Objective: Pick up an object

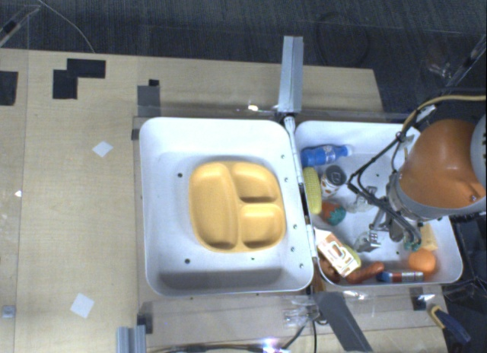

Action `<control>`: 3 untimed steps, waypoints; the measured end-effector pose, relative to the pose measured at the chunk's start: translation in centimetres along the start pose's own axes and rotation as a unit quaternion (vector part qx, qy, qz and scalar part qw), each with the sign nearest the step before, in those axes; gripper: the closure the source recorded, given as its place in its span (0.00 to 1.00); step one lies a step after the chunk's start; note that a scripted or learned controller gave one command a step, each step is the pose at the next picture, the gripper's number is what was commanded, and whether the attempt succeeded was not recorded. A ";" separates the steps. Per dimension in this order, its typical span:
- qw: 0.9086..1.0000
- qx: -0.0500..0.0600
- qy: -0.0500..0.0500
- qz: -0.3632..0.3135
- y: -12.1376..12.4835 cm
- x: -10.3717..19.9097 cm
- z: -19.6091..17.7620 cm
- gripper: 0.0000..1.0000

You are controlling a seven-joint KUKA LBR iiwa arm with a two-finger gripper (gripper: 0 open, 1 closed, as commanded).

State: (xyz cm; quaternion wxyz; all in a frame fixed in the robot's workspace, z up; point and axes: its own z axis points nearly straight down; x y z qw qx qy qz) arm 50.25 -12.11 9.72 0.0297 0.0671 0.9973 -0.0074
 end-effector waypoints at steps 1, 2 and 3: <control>0.999 0.000 0.000 -0.036 0.1 0.0 0.0 0.00; 0.997 -0.001 0.003 -0.073 -0.2 0.1 0.0 0.00; 0.997 -0.005 0.015 -0.079 -0.6 0.5 0.5 0.00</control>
